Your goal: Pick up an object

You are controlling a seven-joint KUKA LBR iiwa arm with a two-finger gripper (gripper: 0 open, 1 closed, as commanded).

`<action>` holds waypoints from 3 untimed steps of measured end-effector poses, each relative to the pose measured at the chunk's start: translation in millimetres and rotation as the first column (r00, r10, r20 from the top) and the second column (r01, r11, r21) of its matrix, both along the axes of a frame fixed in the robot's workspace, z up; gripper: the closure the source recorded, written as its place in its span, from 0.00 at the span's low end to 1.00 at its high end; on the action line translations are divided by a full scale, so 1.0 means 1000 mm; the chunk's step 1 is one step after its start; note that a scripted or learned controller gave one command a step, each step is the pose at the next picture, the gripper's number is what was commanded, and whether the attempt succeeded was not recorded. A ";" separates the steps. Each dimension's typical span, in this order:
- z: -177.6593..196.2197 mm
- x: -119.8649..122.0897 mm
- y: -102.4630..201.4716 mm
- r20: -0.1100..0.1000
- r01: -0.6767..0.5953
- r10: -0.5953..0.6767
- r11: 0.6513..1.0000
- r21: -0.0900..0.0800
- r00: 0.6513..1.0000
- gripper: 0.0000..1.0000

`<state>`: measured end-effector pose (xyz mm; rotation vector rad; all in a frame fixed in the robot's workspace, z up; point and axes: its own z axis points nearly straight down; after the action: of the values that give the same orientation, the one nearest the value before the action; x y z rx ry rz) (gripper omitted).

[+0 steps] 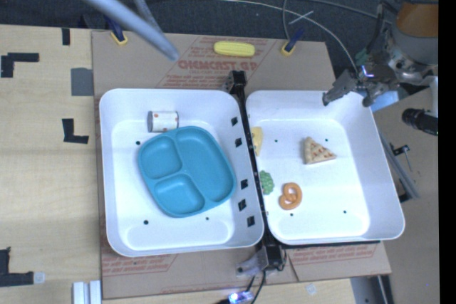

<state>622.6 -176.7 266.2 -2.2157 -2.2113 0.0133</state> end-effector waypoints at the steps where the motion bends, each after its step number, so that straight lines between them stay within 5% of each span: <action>1: 0.008 0.002 0.001 0.013 -0.003 0.003 1.000 -0.002 1.000 0.00; 3: -0.102 0.004 0.004 0.009 -0.004 0.004 1.000 -0.003 1.000 0.00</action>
<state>627.0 -172.4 163.8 -2.2168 -2.2217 0.0068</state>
